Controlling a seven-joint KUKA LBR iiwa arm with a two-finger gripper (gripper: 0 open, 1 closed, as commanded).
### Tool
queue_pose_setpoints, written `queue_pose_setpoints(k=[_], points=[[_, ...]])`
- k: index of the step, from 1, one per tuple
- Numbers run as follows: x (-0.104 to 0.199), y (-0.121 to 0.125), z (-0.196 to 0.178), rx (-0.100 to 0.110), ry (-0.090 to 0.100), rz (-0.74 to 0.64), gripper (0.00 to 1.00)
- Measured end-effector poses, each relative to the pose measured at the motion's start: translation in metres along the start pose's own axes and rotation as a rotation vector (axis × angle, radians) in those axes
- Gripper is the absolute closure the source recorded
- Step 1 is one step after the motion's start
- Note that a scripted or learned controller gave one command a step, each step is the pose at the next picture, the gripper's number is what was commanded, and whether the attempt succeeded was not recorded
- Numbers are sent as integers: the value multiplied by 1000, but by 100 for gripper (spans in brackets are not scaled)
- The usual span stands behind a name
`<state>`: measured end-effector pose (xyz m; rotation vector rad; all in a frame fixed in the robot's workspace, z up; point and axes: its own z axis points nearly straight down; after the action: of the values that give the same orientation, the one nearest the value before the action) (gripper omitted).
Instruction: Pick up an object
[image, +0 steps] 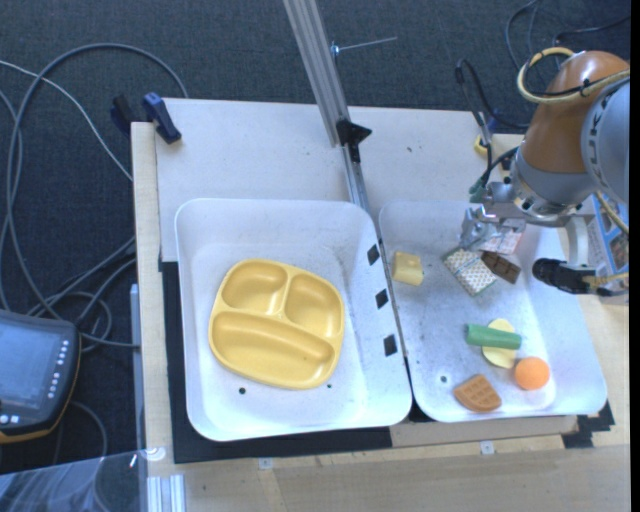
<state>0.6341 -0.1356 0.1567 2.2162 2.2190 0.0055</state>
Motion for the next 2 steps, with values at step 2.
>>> queue_pose_setpoints(k=[2], points=[[6, 10, -91, 1, 1, 0, 100]])
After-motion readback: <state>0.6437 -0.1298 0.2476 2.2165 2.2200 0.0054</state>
